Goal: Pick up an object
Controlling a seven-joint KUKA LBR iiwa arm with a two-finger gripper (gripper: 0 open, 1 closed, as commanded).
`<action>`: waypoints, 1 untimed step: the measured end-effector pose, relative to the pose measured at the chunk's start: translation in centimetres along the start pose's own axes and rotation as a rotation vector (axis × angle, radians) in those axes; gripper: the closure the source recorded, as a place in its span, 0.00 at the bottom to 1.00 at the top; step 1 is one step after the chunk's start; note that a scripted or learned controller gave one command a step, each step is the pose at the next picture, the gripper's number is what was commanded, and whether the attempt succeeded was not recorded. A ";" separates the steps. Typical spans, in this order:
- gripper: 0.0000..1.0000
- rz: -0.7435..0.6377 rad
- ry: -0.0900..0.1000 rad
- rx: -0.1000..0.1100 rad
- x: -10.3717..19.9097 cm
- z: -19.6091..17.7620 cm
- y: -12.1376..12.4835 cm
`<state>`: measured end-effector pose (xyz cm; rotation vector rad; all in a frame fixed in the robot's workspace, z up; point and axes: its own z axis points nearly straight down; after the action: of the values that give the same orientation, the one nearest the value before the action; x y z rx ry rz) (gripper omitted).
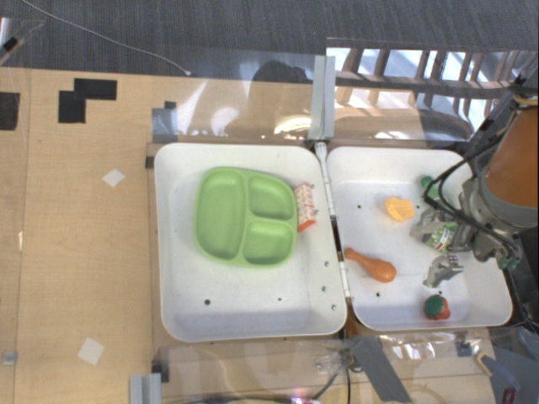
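Note:
My gripper [438, 251] hangs over the right side of the right bin [370, 305], below the grey arm with its orange band. A small green and white item [440, 237] sits right at the gripper, and I cannot tell if it is held. A yellow lump [399, 209] lies to the gripper's left. An orange drumstick-shaped toy [371, 264] lies near the bin's left wall. A red ball with a green top [435, 308] rests just below the gripper. A dark green piece [427, 183] shows near the bin's far right.
The left bin [181, 310] holds a light green divided plate [244, 216] with a small red and white packet [305, 206] at its right edge. A metal divider [335, 225] separates the bins. Black cables loop beside the arm on the right.

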<state>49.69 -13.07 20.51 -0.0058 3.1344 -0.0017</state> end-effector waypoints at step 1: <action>0.00 0.292 -0.008 -0.001 -4.1 11.5 3.4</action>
<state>53.90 -9.70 9.06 0.4485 3.0938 0.0008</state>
